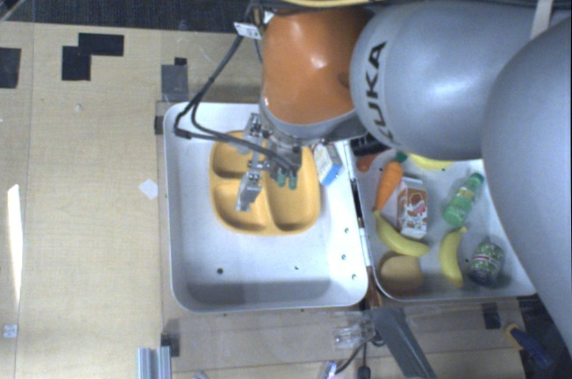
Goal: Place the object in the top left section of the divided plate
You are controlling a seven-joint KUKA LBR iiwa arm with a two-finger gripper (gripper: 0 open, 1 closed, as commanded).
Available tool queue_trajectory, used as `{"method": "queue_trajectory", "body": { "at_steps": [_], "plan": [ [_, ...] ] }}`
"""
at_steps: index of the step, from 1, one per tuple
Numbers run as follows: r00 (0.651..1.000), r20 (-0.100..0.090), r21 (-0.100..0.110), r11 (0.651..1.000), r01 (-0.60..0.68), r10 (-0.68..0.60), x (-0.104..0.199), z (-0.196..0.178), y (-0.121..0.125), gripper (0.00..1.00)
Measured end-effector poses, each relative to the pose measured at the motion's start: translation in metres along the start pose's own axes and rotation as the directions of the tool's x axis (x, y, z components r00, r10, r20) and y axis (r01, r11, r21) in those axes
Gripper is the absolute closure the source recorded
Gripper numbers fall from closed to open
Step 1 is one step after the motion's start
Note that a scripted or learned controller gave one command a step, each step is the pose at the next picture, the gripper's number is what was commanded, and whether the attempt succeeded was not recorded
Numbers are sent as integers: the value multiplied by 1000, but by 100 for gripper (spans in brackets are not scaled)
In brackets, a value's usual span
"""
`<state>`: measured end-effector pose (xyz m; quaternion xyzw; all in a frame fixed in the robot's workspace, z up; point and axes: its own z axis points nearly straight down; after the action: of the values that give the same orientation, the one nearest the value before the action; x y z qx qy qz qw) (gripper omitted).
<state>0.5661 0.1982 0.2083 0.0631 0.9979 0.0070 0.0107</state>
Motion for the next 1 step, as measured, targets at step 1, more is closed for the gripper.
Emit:
{"method": "queue_trajectory", "body": {
  "at_steps": [1],
  "plan": [
    [1000, 7, -6, 1000, -1, 1, -2, -12, 1, 100]
  ]
}}
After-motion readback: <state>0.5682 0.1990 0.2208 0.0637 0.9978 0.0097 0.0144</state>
